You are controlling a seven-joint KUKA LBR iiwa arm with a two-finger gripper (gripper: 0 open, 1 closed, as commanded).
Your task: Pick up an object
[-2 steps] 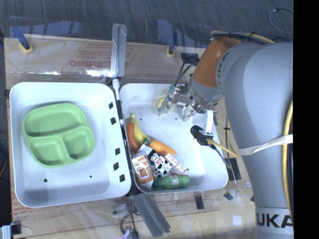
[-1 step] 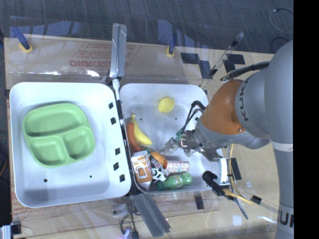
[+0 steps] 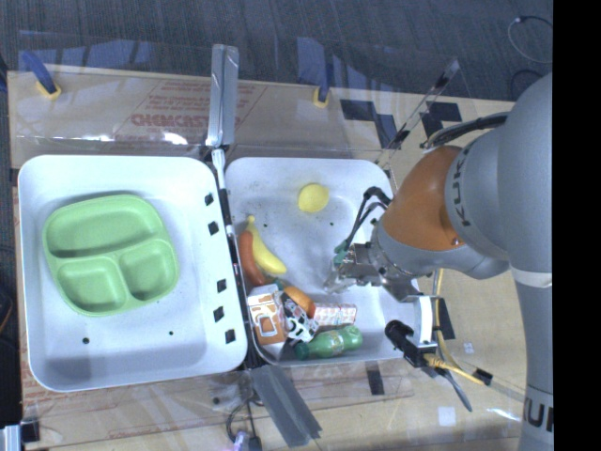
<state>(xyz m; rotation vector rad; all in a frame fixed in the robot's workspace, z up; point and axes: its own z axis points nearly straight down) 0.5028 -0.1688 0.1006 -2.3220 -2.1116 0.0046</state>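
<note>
A green divided tray (image 3: pixel 111 252) is lying in the left bin (image 3: pixel 38 346), well left of the claw (image 3: pixel 343 272). A banana (image 3: pixel 261 252) is sitting nearer left; a yellow ball (image 3: pixel 314 197) above-left. Claw's opening: cannot tell.

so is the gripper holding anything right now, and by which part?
Cannot tell. The gripper sits low in the right bin, over bare floor between the yellow ball and the snack packet; nothing is visibly in it.
</note>
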